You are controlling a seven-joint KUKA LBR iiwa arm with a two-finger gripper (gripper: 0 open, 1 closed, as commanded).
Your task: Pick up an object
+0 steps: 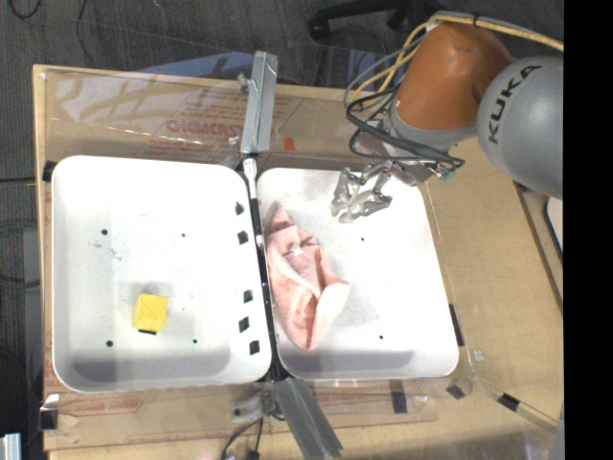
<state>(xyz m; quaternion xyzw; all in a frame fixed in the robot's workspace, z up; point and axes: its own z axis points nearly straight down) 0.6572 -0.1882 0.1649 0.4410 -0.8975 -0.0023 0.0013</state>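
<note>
The tabletop (488,286) is pale brown board with a clear printed sheet (163,113) along its far side. Two shallow white bins sit on it side by side, touching: the left bin (77,257) and the right bin (421,305). A metal rail (257,103) runs from their seam toward the far edge.

Even overhead light is washing both white bins (96,257) bright, nearly bleaching their floors. A soft shadow is pooling along the left bin's near wall. Glare is streaking the clear plastic sheet (144,103) at the far left. Detail is looking slightly soft throughout.
</note>
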